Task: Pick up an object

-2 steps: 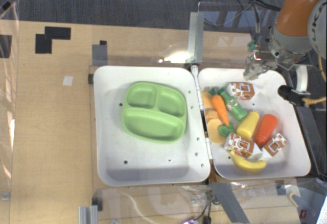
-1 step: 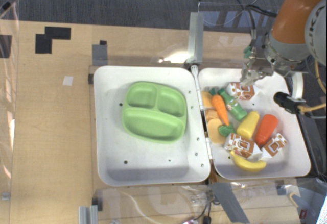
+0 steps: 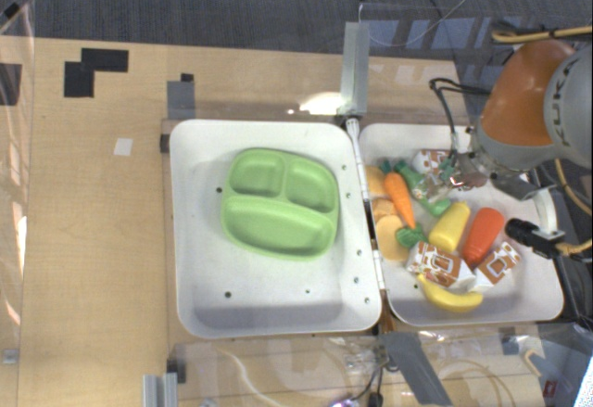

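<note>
Claw sits low over the back of the right bin, among the toy food; can't tell its opening or whether it grips anything. Small printed packet just left of claw, touching or nearly. Carrot further left. Yellow piece and orange-red piece just in front of claw; banana nearer the front wall. Packet print unreadable. Green divided plate lies in the left bin.

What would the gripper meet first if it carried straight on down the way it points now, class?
Probably the small printed packet near the top of the right bin, with the green toy just beside it. The gripper hangs right over them, but from this slanted view its height is unclear.
</note>
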Available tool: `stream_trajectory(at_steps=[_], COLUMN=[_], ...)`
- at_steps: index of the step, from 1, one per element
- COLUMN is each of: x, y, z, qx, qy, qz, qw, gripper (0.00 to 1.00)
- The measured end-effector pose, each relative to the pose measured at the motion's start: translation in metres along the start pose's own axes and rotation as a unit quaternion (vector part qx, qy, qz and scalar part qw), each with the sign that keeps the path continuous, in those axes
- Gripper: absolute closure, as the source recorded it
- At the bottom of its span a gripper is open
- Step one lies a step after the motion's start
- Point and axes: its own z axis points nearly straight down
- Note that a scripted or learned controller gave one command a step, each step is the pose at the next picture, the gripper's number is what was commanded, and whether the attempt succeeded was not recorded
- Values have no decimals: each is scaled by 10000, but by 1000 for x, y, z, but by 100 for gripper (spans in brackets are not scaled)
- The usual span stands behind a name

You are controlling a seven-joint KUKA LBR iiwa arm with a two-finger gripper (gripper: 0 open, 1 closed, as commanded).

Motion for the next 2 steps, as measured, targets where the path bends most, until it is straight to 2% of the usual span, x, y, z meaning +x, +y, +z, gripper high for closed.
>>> stream_trajectory(at_steps=[1, 2], x=[71, 38], y=[59, 43], z=[-58, -120], qx=[-15, -18], qy=[-6, -14], qz=[-393, -1162], qw=[9992, 9932], gripper=[100, 100])
